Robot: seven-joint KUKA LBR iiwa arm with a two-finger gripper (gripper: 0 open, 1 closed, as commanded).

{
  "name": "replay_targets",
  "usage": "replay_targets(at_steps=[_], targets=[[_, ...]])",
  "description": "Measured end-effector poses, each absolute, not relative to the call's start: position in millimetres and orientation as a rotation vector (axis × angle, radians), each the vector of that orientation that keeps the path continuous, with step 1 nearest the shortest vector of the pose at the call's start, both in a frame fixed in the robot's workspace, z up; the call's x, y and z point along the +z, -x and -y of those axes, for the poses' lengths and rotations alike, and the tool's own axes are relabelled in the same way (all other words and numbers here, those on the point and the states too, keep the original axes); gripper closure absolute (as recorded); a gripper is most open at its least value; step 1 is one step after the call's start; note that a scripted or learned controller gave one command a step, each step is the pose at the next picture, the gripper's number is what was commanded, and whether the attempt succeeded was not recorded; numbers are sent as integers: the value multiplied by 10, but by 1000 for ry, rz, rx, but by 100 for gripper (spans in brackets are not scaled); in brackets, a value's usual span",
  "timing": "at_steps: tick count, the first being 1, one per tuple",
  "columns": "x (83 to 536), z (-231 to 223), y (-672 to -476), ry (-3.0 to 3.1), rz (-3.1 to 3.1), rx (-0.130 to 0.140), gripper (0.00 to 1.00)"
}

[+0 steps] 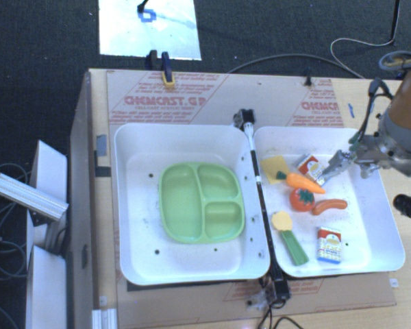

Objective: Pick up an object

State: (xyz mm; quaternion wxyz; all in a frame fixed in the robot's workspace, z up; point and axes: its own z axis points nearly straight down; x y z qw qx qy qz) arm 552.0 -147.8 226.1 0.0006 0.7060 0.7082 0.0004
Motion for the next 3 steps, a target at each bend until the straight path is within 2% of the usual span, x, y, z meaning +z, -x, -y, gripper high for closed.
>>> replay_targets(at_steps=[1, 2, 3], targets=[[888, 1555, -5675, -2221, -2223, -1, 0], [849, 1143, -6161, -2216, -2225, 3, 0], [955, 1148, -6165, -2214, -2225, 4, 100]])
